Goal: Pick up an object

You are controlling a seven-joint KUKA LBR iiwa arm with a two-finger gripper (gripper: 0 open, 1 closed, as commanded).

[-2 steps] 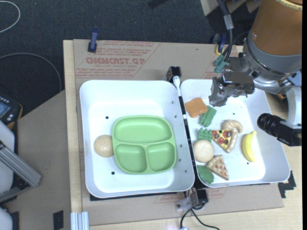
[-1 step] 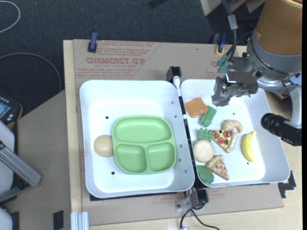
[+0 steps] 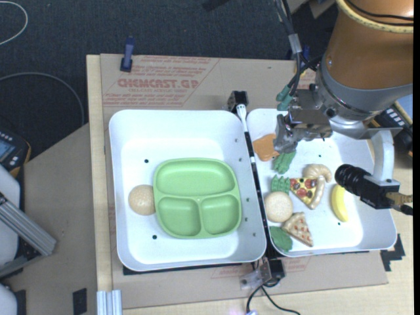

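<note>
A: Nearest us, below the gripper [image 3: 287,143], we note a pizza slice [image 3: 300,229] lying in the right bin [image 3: 367,231].

B: We read the gripper's tip low over a green piece [image 3: 284,161], an orange piece [image 3: 264,147] just to its left. We cannot tell the finger state.

A: Nothing is lifted; grasp and lift remain.

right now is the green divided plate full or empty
Empty: all three compartments of the green divided plate show bare green. The tan round food item lies beside it in the left bin, not on it.
</note>
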